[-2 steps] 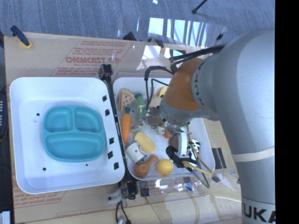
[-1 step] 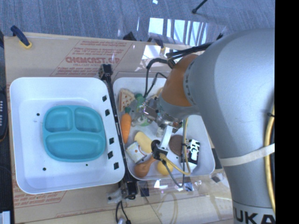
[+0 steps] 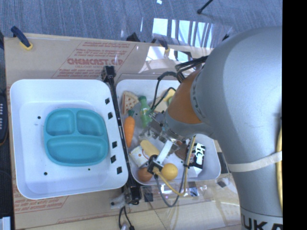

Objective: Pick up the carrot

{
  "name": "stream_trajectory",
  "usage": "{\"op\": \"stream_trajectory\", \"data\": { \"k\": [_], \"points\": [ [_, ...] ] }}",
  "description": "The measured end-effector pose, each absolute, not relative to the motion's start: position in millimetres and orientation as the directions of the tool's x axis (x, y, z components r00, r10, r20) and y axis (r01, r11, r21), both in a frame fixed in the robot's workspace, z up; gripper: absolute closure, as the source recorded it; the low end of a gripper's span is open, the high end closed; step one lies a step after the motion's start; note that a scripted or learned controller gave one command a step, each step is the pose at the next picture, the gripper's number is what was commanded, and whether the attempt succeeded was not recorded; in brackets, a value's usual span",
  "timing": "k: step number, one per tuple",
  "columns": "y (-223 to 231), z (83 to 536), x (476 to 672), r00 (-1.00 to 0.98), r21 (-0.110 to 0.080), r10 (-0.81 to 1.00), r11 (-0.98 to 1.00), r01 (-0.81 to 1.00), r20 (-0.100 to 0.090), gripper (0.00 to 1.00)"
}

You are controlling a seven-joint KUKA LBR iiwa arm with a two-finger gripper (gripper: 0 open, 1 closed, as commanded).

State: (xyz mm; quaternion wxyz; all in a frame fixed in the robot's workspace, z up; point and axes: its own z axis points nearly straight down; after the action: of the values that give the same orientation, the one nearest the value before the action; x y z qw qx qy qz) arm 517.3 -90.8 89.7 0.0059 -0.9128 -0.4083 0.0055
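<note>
Carrot (image 3: 129, 130) against right bin (image 3: 125, 87) left wall; end effector (image 3: 154, 167) near front

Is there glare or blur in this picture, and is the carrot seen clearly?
Camera view: bright glare on the clear sheet behind the bins; the arm, close to the lens, looks soft and hides part of the right bin; the carrot is evenly lit and sharp enough to recognise.
</note>
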Motion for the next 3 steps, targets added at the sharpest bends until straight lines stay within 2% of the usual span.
{"op": "stream_trajectory", "data": {
  "k": [1,2,3],
  "points": [
    [-89.7,98.8,517.7,0.659,-0.022,0.752,-0.659,0.752,-0.007,1.00],
    [-89.7,98.8,517.6,0.659,-0.022,0.752,-0.659,0.752,-0.007,0.00],
    [-91.0,116.3,550.1,0.743,-0.009,0.670,-0.743,0.669,-0.006,0.00]
  ]
}}
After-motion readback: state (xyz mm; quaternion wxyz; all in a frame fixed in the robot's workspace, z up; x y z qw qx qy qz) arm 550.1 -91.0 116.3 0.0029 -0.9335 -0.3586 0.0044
